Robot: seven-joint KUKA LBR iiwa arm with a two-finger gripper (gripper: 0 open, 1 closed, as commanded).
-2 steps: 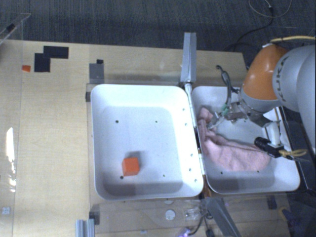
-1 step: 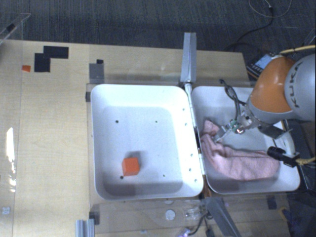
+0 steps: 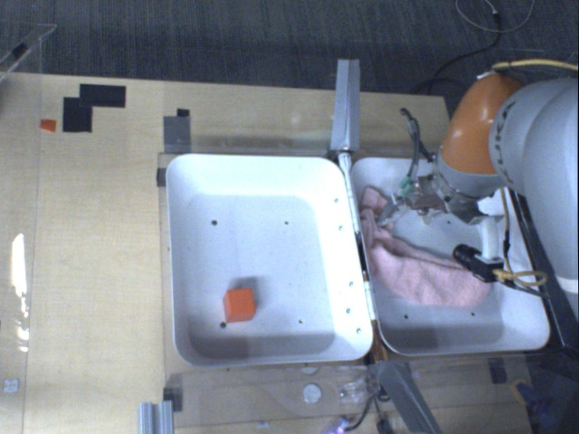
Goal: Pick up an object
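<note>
You see a small orange cube (image 3: pixel 240 305) against the plain white plastic of the left bin (image 3: pixel 194 242). In the white right bin (image 3: pixel 516 328) lies a pale pink crumpled cloth (image 3: pixel 421 274). The pale wooden worktop (image 3: pixel 90 287) carries black square markers (image 3: pixel 90 104) and a tiny orange patch (image 3: pixel 48 126). Your grey arm (image 3: pixel 543 152) shows its orange band (image 3: pixel 475 134), and the floor (image 3: pixel 226 16) behind is dark grey carpet.

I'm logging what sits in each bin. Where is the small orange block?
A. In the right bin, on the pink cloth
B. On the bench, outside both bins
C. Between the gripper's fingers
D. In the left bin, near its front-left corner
D: the orange block lies on the floor of the left bin, toward its near-left corner, while the pink cloth lies in the right bin.
</note>
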